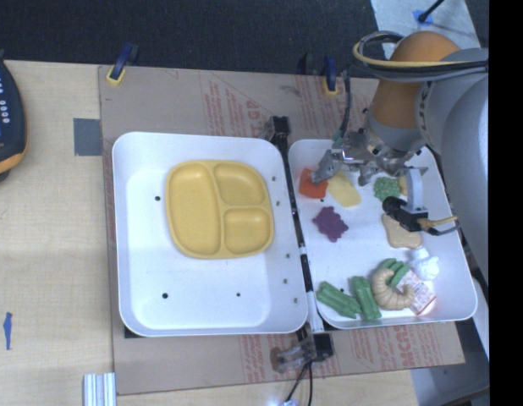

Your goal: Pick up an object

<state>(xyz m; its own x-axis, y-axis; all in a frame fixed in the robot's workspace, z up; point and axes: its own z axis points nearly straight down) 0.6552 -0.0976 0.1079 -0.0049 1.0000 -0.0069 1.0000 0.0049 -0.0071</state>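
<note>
Half the orange piece [311, 184] hides beneath the end effector [344, 166].

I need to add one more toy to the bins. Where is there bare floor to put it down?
Left bin: bare white floor all around the yellow divided plate, widest along the near wall. Right bin: crowded; only a small patch between the purple piece and the green beans. The end effector hangs over its far end.

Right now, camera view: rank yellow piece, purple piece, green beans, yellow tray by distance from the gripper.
From the gripper:
1. Yellow piece, right bin, just below it.
2. Purple piece, bin's left-middle.
3. Yellow tray, left bin.
4. Green beans, right bin's near edge.
Last two are close to call.
</note>
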